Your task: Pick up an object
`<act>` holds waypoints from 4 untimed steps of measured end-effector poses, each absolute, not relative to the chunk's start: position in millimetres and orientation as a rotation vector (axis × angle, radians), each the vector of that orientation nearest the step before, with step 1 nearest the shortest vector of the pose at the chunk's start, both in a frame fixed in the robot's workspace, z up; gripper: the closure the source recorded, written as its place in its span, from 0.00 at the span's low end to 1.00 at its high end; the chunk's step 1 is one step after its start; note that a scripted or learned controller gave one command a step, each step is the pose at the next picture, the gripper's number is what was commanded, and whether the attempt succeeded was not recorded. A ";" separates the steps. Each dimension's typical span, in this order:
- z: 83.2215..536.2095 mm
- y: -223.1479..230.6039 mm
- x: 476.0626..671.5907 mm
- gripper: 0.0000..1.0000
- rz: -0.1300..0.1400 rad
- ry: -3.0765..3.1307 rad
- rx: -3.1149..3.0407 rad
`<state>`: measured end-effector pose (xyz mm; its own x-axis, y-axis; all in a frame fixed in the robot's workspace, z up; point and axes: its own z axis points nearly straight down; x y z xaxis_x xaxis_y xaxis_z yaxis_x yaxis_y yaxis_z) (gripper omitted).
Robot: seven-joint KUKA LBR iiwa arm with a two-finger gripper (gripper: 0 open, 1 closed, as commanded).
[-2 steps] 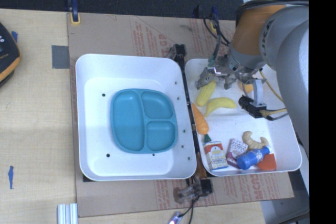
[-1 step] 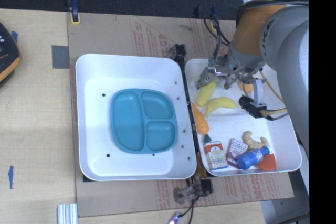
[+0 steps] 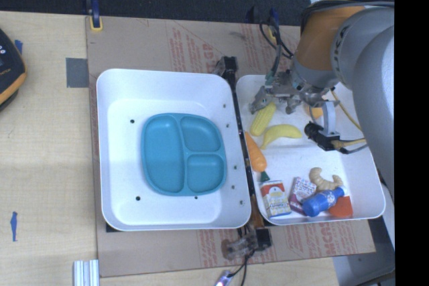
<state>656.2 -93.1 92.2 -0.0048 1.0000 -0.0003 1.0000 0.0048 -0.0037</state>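
The grey arm reaches down into the right bin [image 3: 373,207]; its gripper [image 3: 276,102] hangs just above a yellow corn cob [image 3: 263,118], finger state unclear.

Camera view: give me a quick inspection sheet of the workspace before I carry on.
Surface: brown board on a wooden bench, bearing two white bins side by side.
Job's things: right bin holds a corn cob, banana, carrot, small carton, blue bottle, a tan piece and other small packs.
Clutter: left bin holds a blue divided plate.
Claw: claw low over the right bin's far end, just above the corn cob; grip unclear.
Cables: wires run along the wrist; more at the bins' near clamp.
Surroundings: blue clamps at the board's far edge; black-and-yellow device at left.
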 end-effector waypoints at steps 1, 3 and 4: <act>92.2 -94.6 656.3 0.00 0.004 -2.224 -2.217; 92.1 -92.3 656.2 0.00 0.005 -2.225 -2.214; 102.7 -93.5 656.3 1.00 0.006 -2.227 -2.213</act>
